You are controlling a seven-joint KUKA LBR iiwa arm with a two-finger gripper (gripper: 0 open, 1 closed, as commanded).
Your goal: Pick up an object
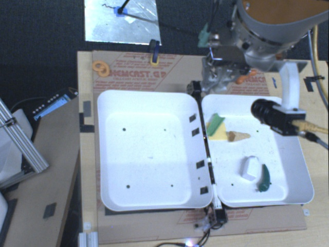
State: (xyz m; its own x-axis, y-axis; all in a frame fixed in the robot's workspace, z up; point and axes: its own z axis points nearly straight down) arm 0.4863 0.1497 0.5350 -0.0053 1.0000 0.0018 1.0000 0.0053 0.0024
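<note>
Camera view is showing the gripper (222, 75) hanging above the right bin's (288, 151) far edge, its grip unreadable, so it is needing to come down squarely over one loose object, say the white block (250, 168) lying near the green piece (264, 178).

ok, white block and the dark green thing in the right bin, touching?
Cannot tell. In the camera view the white block and the dark green piece lie side by side in the right bin; whether a gap separates them is too fine to make out.
</note>
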